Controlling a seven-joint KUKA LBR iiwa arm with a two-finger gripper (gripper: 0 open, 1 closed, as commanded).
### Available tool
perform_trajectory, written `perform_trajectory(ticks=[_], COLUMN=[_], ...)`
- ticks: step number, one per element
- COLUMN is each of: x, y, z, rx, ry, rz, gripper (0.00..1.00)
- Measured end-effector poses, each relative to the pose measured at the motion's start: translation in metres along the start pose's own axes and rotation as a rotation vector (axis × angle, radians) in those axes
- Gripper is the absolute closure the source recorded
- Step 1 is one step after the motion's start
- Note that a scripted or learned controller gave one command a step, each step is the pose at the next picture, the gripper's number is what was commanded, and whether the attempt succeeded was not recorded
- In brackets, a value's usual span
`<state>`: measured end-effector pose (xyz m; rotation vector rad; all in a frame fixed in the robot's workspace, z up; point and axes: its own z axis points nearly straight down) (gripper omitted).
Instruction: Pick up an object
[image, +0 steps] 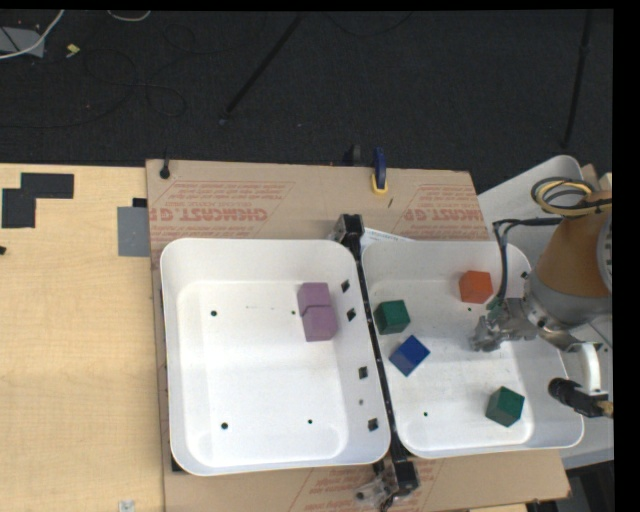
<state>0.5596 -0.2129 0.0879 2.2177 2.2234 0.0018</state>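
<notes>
I cannot tell if my fingers (487, 335) are open, so I must lower straight beside the orange block (476, 287).

Grey arm (565, 300) with an orange band, looped yellow-and-black cables, small grey metal tool (487, 335).

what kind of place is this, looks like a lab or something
Probably a robotics lab set up for picking trials. A gripper reaches into the right bin among coloured blocks, both white bins sit on a cardboard sheet clamped to the bench, and loose cables lie behind.
</notes>
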Motion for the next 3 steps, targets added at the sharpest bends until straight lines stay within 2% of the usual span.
perform_trajectory(ticks=[1,2,3], x=[0.0,0.008,0.0], y=[0.086,-0.028,0.077], z=[-0.021,0.001,-0.001], rx=[0.006,0.009,0.0], ry=[0.0,0.003,-0.001], rz=[-0.002,0.007,-0.002], gripper=[1.0,1.0,1.0])
